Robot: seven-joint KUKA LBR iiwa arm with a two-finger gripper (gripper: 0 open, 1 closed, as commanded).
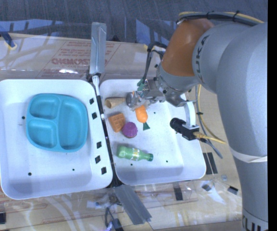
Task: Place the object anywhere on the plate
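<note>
A blue three-compartment plate [57, 121] lies in the left bin [8, 177] with nothing on it. In the right bin [177, 165], my gripper [135, 100] hangs low over the far middle. An orange toy carrot [141, 114] with a green top lies right against its near side, and whether it is gripped cannot be made out. Just left of the gripper lies a tan cone [113, 101]. Nearer the front are an orange block [117, 121], a purple ball [130, 129] and a green bottle [134, 153] lying on its side.
A ridge with black clips [101, 138] divides the two bins. The grey arm with its orange band [189, 42] covers the right bin's far right side. A black cable fitting [182, 127] hangs over the bin's right part.
</note>
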